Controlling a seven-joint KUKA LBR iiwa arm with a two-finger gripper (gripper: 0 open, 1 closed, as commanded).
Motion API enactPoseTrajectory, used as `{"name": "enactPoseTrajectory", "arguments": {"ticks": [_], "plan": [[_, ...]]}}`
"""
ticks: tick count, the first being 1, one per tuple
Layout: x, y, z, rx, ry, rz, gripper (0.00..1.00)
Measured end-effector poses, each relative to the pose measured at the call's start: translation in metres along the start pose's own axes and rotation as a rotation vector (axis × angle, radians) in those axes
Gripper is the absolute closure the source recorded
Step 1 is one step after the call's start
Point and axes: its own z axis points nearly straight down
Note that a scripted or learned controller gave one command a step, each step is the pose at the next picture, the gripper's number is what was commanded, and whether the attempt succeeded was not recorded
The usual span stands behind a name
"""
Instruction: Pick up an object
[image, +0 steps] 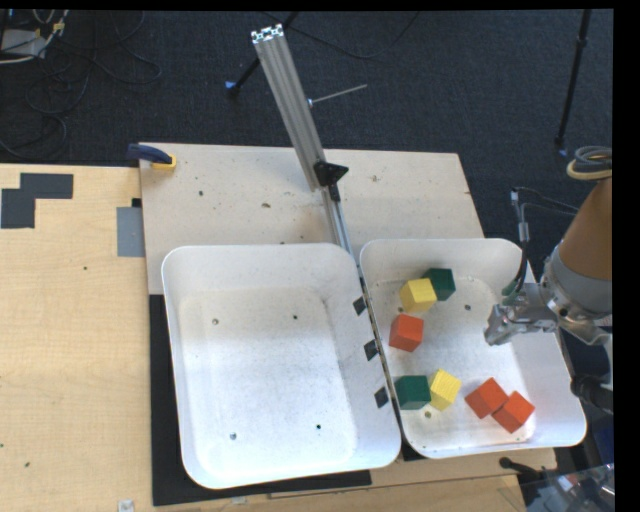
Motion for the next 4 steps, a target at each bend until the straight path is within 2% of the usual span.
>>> {"name": "enactPoseTrajectory", "arguments": {"ticks": [1, 3, 4], "plan": [[-0.006, 0.004, -0.044, 0.001, 0.000, -0.014, 1.00], [0.097, 0.006, -0.057, 0.006, 0.004, -0.016, 1.00], [0.149, 0.001, -0.041, 0.008, 0.003, -0.015, 1.00]]}}
